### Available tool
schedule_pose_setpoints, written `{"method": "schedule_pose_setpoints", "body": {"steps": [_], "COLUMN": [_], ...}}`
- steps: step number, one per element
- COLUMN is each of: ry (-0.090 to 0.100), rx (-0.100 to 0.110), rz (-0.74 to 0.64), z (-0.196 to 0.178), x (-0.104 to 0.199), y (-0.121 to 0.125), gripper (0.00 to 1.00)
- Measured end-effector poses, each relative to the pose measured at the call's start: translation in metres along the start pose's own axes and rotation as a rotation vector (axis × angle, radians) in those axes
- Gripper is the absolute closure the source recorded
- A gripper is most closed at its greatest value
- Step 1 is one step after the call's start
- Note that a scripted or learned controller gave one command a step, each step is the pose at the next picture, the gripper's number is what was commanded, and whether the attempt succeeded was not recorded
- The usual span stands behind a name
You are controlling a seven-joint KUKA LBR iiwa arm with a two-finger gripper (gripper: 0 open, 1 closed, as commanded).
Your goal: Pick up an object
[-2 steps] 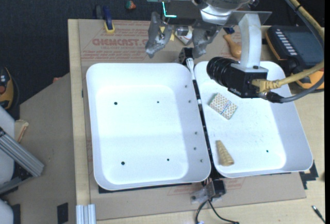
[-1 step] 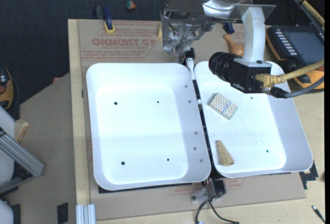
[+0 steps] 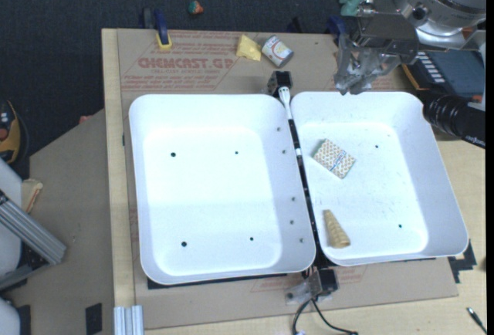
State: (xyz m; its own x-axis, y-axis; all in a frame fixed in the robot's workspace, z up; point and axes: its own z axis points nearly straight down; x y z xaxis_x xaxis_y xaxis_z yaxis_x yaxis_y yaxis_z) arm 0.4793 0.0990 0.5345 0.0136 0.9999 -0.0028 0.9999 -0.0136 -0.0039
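**2 small, light pieces in the right bin, jaws waiting at its far rim**

Dark carpet surrounds the counter (image 3: 193,55), a board topped with printed cardboard that carries 2 shallow white bins side by side. On the left, the left bin (image 3: 143,171) offers nothing to take. Beyond it on the cardboard lie a yellow scrap (image 3: 248,48) and a small white box (image 3: 277,51), well apart from the arm's likely work.

In the right bin (image 3: 444,194) sit the candidates: a patterned square packet (image 3: 333,158) near the middle, lying flat and tilted, and a tan ridged cone (image 3: 336,228) close to the inner wall. Both look light; the packet probably soft and thin, best pinched across its short sides; the cone likely stiffer, prone to rolling.

The packet has open floor all round. The cone crowds the dividing wall, leaving little finger room there.

The jaws (image 3: 356,79) hang over the far rim, holding nothing; how wide they stand I cannot tell.
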Motion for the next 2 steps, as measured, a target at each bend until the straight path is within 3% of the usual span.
{"method": "schedule_pose_setpoints", "body": {"steps": [1, 2], "ry": [0.002, -0.002], "rx": [-0.002, 0.014], "rz": [-0.014, -0.017], "z": [-0.001, 0.176], "x": [0.007, 0.057], "y": [0.0, -0.002], "gripper": [0.0, 0.0]}}
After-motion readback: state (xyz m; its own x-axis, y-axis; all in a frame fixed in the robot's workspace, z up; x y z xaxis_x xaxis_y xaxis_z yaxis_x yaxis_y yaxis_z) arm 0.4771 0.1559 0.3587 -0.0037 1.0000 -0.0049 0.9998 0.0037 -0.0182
